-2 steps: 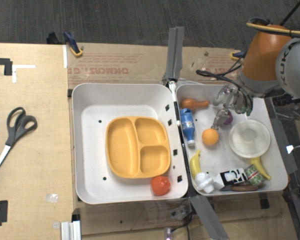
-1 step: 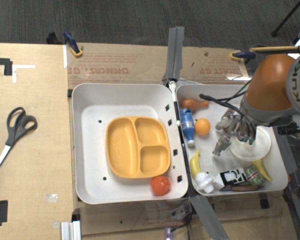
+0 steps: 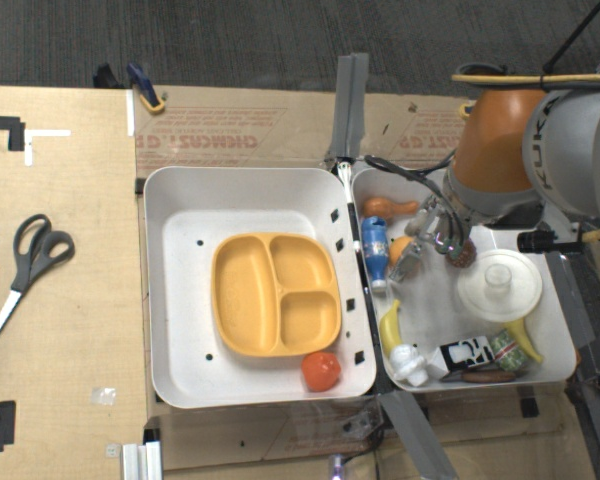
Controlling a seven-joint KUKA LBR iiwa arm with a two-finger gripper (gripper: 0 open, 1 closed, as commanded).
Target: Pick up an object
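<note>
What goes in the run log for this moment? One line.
end effector: over right bin | near blue bottle | nothing seen held | left bin: yellow tray

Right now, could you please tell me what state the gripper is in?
Gripper: low in the right bin, beside the blue bottle; open or closed cannot be told.

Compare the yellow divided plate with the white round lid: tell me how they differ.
The divided plate is yellow, a rounded rectangle with three compartments; the round lid is white with a knob in its middle. The plate lies in the left bin, the lid in the right bin. The plate looks larger. Both lie flat.
</note>
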